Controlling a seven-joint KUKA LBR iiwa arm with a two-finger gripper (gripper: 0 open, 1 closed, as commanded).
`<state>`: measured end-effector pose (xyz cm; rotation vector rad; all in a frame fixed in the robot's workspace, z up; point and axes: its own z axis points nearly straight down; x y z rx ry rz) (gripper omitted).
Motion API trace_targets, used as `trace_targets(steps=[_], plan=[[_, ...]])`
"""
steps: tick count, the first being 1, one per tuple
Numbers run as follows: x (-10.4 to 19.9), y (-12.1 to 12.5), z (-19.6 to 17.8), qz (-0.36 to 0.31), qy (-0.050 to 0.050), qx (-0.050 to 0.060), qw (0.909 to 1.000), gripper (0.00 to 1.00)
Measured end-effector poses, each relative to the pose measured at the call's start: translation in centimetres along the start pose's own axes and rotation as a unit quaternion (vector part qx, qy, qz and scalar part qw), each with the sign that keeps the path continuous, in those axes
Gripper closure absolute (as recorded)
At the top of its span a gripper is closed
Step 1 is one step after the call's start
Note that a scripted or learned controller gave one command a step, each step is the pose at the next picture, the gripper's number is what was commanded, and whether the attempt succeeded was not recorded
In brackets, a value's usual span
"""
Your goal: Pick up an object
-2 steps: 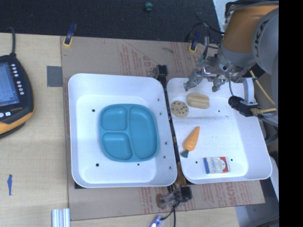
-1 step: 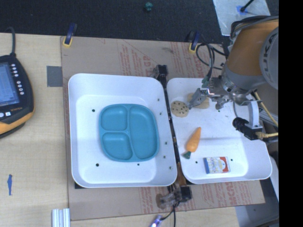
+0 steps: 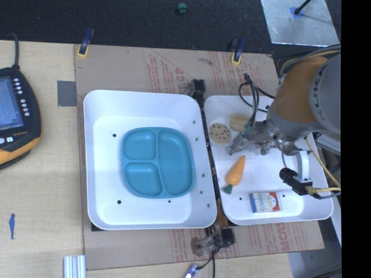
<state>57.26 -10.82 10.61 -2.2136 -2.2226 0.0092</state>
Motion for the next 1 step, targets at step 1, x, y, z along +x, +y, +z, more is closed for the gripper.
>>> trace_targets(steps=[1], plan=[[1.26,-3.92,1.42,0.000,0.000,-0.001,1.0000,0.00]])
